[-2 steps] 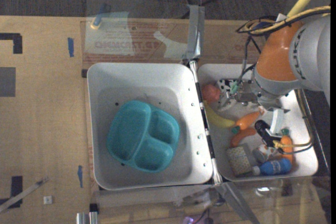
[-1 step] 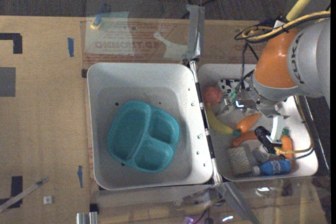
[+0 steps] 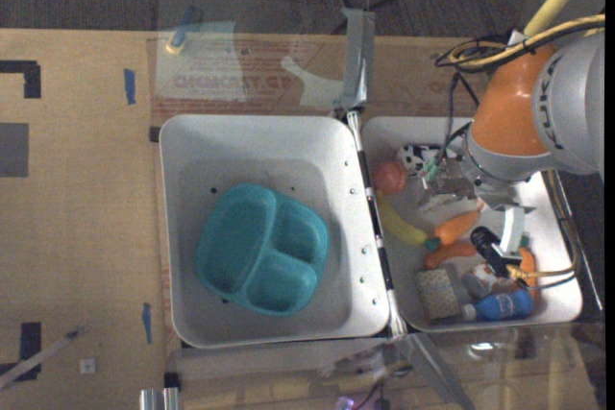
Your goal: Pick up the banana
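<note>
Yellow curved banana (image 3: 404,228) lies in the right shallow white bin (image 3: 567,298), near its left wall, just below a round pinkish-red fruit (image 3: 388,177). Hand (image 3: 450,190) hangs right of the banana, apart from it; can't tell how far it's open, nothing visibly gripped. Orange carrot (image 3: 457,226) sits just right of the banana. Teal sectioned plastic tray (image 3: 261,248) sits in the left white bin (image 3: 192,149).

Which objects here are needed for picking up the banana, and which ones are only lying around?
Needed for the job:
banana, in the right bin
pincer

Only lying around:
teal divided tray in the left bin
red ball
carrot
blue bottle
sponge
</note>
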Motion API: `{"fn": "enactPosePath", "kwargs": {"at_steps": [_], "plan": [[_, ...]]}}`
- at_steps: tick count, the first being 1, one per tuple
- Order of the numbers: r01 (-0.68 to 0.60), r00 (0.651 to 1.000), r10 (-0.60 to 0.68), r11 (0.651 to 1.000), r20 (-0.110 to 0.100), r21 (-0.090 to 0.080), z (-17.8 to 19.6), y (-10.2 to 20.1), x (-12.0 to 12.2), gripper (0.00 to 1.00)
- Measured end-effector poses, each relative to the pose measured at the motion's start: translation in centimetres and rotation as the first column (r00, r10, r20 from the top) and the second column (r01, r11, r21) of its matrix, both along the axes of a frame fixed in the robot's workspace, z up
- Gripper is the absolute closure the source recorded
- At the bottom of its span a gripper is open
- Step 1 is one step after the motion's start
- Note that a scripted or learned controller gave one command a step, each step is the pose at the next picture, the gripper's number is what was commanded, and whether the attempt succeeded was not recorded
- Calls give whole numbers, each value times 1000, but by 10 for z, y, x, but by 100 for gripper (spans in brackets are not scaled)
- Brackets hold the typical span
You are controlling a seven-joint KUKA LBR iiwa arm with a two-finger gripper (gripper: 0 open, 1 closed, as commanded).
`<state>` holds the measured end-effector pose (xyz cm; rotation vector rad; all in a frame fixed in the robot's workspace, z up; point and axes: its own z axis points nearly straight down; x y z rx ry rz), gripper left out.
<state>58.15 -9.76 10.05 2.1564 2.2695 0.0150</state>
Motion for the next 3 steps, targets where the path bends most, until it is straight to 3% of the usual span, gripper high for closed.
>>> {"fn": "enactPosePath", "kwargs": {"at_steps": [1,2,3], "plan": [[1,1000,-1,1000,0,0,0,0,0,0],[-14,1000,14,1000,-3,-2,-11,4,-19,0],[44,999,-44,999,-16,1,0,-9,-94,0]]}}
